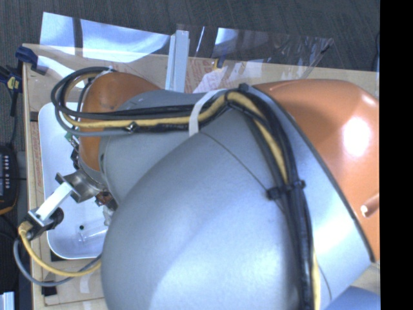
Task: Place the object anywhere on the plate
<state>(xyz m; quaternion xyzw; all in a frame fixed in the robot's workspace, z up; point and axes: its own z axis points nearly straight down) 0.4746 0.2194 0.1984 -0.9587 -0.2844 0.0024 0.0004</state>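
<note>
The camera view is largely blocked by the grey arm (213, 218), whose orange band (335, 134) is seen at upper right, with black and yellow cables (161, 118) strapped along it. The wrist is seen low over the left white bin (48, 147), whose rim is exposed at the left edge. The gripper's state and the positions of the object and plate cannot be determined.

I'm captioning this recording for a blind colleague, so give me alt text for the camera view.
A large grey robot arm with orange bands reaches in from the right, covering most of the bench, with a black and yellow cable bundle strapped along it. At the left, part of a shallow white bin shows beside the arm's wrist.
</note>
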